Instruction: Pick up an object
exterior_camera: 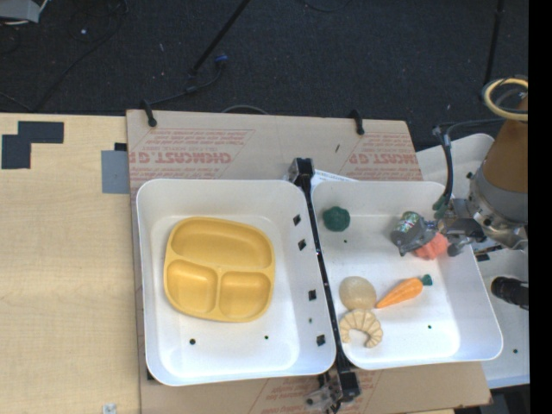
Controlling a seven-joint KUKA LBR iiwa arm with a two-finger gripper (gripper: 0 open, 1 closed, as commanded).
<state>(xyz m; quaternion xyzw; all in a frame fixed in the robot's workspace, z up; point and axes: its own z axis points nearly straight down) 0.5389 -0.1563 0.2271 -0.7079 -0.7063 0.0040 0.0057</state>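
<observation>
The right white bin (466,335) holds a dark green ball (336,219), a round beige bun (357,292), a croissant (361,327), an orange carrot (402,293) and a pink-orange object (434,246). My gripper (414,233) reaches in from the right, low over the bin's right side. Its metallic tip sits right against the pink-orange object, partly covering it. Whether anything lies between the fingers is not visible.
The left white bin (159,335) carries a yellow divided plate (219,268). A black divider (314,266) runs between the bins. Cardboard lies under both bins, and the arm's orange band (511,158) stands over the right rim.
</observation>
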